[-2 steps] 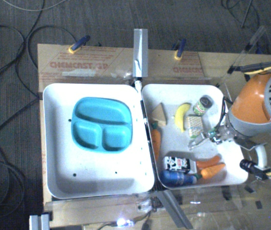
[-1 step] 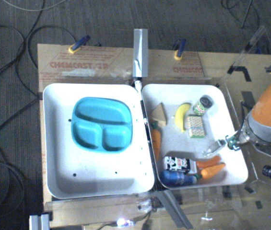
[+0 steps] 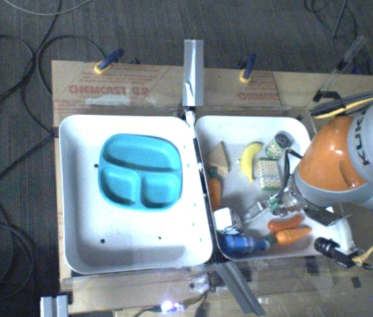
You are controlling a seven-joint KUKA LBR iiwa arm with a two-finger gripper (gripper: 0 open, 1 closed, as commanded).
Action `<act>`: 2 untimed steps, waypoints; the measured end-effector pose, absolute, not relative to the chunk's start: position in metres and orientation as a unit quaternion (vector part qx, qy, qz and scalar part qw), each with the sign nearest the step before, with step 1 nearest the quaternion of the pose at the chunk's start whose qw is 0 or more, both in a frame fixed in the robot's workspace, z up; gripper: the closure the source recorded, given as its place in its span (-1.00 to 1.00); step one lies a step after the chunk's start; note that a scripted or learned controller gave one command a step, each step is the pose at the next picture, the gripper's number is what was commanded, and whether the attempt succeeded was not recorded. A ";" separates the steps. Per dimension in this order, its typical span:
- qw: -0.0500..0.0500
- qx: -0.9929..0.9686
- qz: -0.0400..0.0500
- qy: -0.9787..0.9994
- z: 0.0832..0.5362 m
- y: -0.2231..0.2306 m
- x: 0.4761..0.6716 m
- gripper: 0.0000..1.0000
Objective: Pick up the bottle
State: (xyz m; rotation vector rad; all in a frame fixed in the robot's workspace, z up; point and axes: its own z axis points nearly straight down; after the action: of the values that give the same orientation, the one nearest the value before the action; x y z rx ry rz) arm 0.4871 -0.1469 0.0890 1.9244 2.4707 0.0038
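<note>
Watching the blue bottle (image 3: 242,245) lying against the right bin's (image 3: 298,125) near wall, I fear my hand (image 3: 270,205), fingers too blurred to call spread or pressed, hanging just beyond it, could snag the orange carrots (image 3: 290,230) alongside or nudge the banana (image 3: 250,160) farther back.

Arm (image 3: 371,152) reads "KU", cut off; cardboard sheet (image 3: 117,90) perhaps "CHEMCAST GP", mirrored.
</note>
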 end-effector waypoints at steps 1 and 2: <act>0.000 0.640 -0.001 0.768 0.144 -0.203 0.484 -1.00; 0.000 0.604 0.000 0.797 0.156 -0.125 0.580 -1.00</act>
State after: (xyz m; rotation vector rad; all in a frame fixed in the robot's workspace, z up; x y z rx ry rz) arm 0.5795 -0.1245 0.1559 1.8987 2.5039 -0.0003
